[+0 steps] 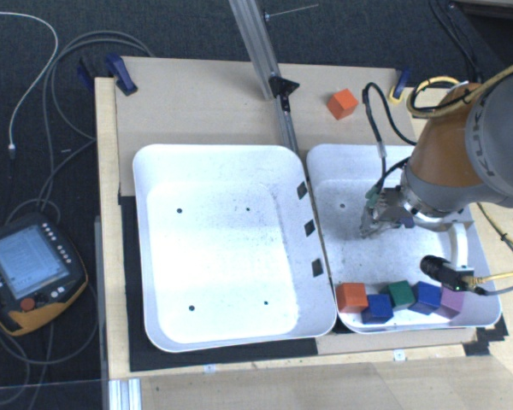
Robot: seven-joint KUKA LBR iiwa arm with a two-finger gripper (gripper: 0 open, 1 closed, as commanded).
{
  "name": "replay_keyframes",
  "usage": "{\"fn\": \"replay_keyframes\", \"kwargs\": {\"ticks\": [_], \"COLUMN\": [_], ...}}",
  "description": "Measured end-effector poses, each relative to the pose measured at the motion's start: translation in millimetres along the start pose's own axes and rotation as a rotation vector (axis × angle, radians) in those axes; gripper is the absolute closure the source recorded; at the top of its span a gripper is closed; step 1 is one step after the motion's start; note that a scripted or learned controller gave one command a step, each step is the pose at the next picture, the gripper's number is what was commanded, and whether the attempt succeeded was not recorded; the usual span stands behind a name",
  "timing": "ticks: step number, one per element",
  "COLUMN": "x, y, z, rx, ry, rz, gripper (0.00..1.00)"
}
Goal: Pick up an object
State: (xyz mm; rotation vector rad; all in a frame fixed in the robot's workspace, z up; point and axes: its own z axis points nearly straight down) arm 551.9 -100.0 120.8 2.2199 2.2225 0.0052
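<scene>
Blocks, 5 of them, lie clustered along the near edge of the right bin [342, 178]: an orange block [352, 296], a dark blue block [378, 307], a green block [401, 293], a second blue block [427, 296] and a purple block [452, 301], each touching or just beside its neighbour. Largest in view is the table [197, 92], a tan board carrying 2 shallow white bins side by side. The left bin [214, 246] shows a speckled white floor. The grey arm [462, 152], with its orange band, reaches in from the right over the right bin. Its gripper [378, 220] hangs low above the middle of that bin, apart from the cluster, with nothing seen between its fingers; whether they are parted cannot be told. Another orange block [343, 103] sits on the table beyond the bins. A teach pendant [26, 272] rests on the dark floor to the left.
</scene>
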Motion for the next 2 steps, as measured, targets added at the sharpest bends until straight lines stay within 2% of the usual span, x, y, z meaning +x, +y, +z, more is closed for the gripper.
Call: {"fn": "replay_keyframes", "kwargs": {"ticks": [1, 2], "x": [14, -3], "y": [-37, 9], "z": [23, -187], "rx": [0.010, -0.009], "ry": [0.001, -0.004], "rz": [0.002, -0.001], "gripper": [1.00, 1.00]}}
